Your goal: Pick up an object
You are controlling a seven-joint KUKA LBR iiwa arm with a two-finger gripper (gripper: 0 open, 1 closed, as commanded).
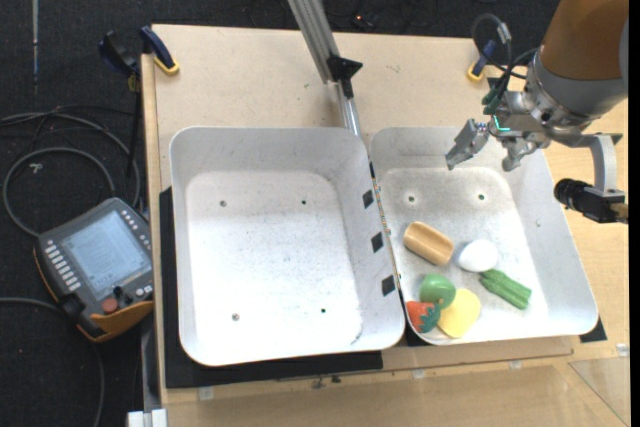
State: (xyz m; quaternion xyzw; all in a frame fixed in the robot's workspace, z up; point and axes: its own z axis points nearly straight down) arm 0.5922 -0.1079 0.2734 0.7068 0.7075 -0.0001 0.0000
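The tool is seen with its fingers spread and nothing between them above the far part of the right bin, while a tan roll, a white egg, a green pod and a yellow piece are gathered near its front.

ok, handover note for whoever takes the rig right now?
Gripper: open, holding nothing, poised over the far end of the right bin.
Objects: all clustered at that bin's near end: tan roll, white egg-shaped piece, green pod, green pepper-like piece, red piece, yellow piece.
Left bin: white.
Done: nothing picked.
Left: descend on one object, grasp, lift.
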